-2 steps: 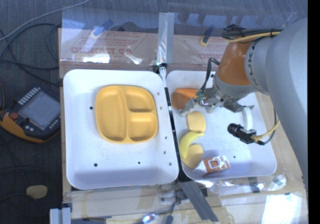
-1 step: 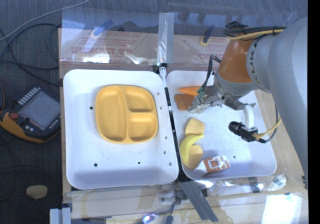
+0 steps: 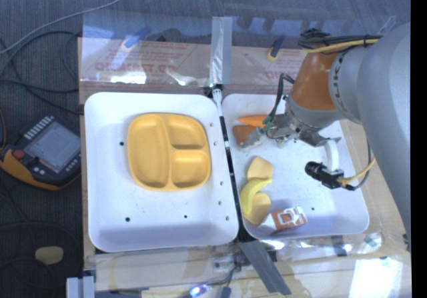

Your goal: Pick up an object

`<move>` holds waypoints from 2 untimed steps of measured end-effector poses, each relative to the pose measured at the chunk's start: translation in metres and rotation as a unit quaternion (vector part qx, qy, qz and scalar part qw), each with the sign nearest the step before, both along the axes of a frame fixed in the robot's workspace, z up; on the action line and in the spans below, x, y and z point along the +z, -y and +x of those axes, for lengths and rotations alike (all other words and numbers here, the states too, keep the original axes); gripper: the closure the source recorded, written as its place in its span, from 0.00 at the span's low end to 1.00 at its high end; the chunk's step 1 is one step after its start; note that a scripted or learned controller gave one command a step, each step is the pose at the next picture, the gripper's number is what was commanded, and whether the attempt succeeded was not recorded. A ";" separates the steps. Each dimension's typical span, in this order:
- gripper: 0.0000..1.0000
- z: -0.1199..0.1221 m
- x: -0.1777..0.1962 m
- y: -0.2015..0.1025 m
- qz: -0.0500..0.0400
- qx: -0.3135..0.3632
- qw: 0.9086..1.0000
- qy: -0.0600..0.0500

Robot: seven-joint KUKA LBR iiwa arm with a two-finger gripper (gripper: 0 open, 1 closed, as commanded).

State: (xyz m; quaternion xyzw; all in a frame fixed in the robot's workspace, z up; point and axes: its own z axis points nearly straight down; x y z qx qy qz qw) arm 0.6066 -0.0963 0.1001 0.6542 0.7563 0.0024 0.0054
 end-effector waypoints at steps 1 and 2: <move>1.00 0.000 0.008 0.000 0.000 0.000 1.000 -0.001; 1.00 0.024 0.015 0.013 0.001 0.000 1.000 -0.007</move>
